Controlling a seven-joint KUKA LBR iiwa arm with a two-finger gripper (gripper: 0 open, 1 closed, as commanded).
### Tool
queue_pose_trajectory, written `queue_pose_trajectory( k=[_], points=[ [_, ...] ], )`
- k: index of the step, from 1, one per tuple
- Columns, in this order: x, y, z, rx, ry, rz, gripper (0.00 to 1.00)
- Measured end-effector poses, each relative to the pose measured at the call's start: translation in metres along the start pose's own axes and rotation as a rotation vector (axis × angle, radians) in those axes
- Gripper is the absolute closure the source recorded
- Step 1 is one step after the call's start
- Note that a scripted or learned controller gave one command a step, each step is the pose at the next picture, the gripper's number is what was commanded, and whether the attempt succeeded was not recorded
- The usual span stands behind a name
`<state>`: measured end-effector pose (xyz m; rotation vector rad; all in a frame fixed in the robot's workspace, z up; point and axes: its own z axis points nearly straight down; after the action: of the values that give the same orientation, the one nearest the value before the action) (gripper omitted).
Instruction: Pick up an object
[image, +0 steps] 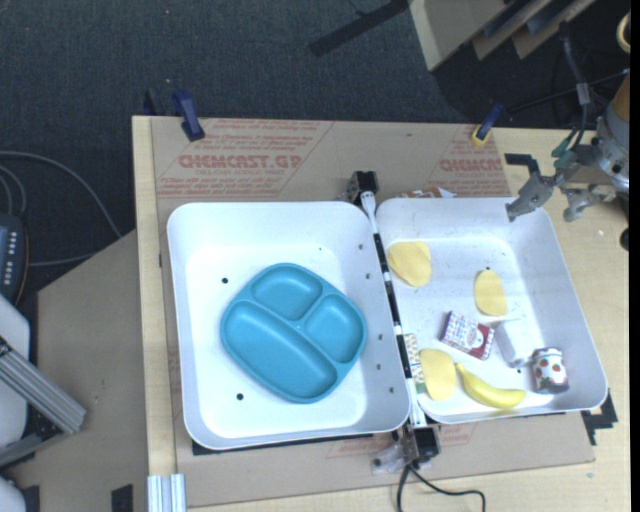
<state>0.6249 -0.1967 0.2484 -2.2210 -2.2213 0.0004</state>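
No object is chosen yet; candidates lie in the right-hand white bin (560, 250): a curved yellow plastic banana (490, 390), a red-and-white printed packet (468, 335), three pale yellow pieces and a small patterned cup (547, 370). The tool (548, 193) hangs above that bin's far right corner, holding nothing; how far open it is, I cannot tell. Next, it must descend over one item. The left-hand white bin (200, 240) holds a blue sectioned plastic plate (291, 331).

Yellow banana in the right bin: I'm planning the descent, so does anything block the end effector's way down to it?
Nothing visible covers the yellow banana. The end effector sits above the white right bin's far corner.
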Motion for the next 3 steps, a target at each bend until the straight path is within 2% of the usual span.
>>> queue_pose_trajectory(
  k=[1,2,3],
  points=[
    [0.000,-0.036,0.111,0.001,0.000,0.001,0.00],
    [0.027,-0.049,0.164,0.001,0.001,-0.001,0.00],
    [0.023,-0.072,0.164,0.001,0.001,0.001,0.00]
  ],
)
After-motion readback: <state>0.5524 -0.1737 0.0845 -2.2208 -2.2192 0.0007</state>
